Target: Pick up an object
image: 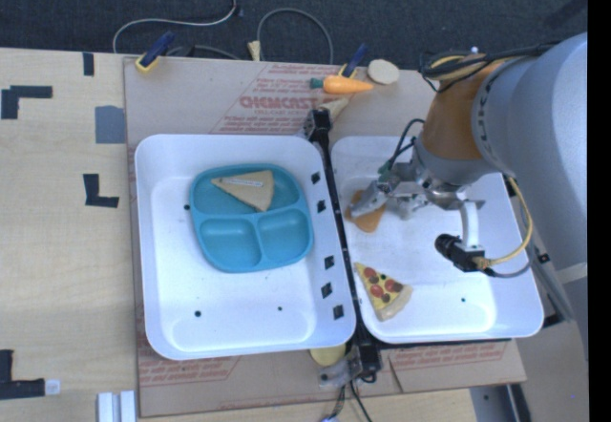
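Gripper low in the right white bin, narrow fingers pinching the small orange-brown toy food piece by its upper end; looks light, rigid, slick plastic.

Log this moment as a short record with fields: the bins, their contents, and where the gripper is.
left bin: blue divided plate with a tan wedge in its top compartment
right bin: pizza slice near the front, brown piece near the divider
gripper: low over the right bin, at the brown piece
behind the bins: carrot on the cardboard
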`<state>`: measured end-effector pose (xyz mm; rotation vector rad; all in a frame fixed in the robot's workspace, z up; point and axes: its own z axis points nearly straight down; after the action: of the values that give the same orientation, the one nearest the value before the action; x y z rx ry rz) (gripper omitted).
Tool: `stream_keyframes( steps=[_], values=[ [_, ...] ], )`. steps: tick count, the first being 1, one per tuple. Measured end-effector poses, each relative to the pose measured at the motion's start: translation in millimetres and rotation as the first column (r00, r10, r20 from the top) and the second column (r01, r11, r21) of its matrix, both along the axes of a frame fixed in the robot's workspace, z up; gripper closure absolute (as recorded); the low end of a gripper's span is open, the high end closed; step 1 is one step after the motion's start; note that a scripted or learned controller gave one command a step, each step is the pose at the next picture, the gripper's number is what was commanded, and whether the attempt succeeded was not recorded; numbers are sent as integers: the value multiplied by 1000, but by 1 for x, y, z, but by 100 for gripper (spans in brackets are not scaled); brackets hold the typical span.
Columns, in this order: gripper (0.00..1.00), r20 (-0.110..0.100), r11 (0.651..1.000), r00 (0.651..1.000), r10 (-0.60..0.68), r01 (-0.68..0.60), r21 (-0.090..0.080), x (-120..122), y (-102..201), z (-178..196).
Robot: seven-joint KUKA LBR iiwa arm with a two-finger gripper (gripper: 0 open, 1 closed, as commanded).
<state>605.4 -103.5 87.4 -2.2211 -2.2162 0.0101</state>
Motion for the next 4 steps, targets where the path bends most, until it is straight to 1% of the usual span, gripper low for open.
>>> stream_keyframes(
  steps=[1, 2, 3, 4],
  values=[
    [0, 10, 1000, 1000, 5, -5, 1, 57, -8, -2],
    [0, 12, 1000, 1000, 3, -3, -1, 3, 9, 0],
    [100, 27, 1000, 1000, 3, -3, 2, 10, 10, 15],
    [100, 10, 1000, 1000, 6, -6, 3, -19, 43, 101]
  ],
)
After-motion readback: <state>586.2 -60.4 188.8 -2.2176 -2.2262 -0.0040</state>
